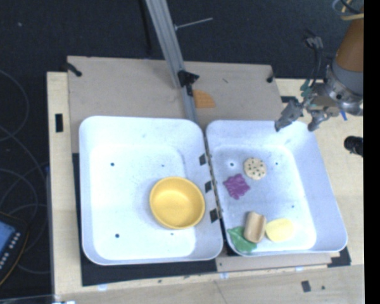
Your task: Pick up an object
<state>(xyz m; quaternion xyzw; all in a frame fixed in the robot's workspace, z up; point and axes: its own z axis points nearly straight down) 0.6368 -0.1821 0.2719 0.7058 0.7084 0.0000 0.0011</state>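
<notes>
Hanging above the far right corner of the right bin [316,163], the claw [301,118] shows its two fingers spread wide with nothing between them. The arm's orange band sits just above it at the view's right side.

From the fixed camera above the bench [133,84], the things worth taking all lie in the right bin, toward the near side from the claw. Closest is the speckled cookie [254,168], near the bin's middle and down-left of the claw. Just beyond it lies the purple piece [236,186]. Well apart, at the bin's near end, a tan cylinder [254,226] leans between a green piece [239,239] and a yellow lump [279,230]; its long axis runs roughly from near to far. The yellow bowl [177,202] sits in the left bin [114,144], farthest from the claw.

My judgement: the cookie is the shortest reach, a move inward and down.

Hard to make out: the green piece is partly covered by the cylinder, and the arm is cut off above the band.
</notes>
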